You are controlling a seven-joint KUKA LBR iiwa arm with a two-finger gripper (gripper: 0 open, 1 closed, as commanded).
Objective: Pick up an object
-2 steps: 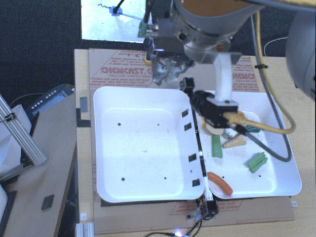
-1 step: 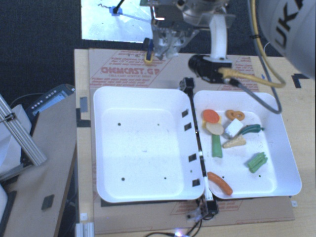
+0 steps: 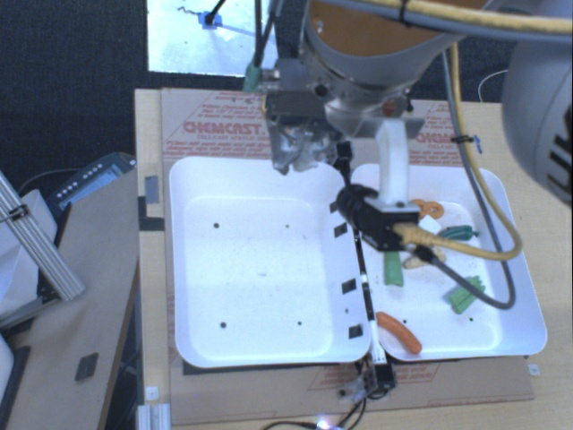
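Bench: pale tan top; you can see a bare strip of it left of the bins.
Sheet: brown, printed CHEMCAST in red, lying flat on your bench under both bins.
Left bin: white, shallow, sitting on the sheet.
Right bin: white, sitting on the sheet, touching the left bin's side.

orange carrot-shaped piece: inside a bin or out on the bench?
Inside. The orange piece lies flat on the floor of the right bin, near its front left corner, within the rim.
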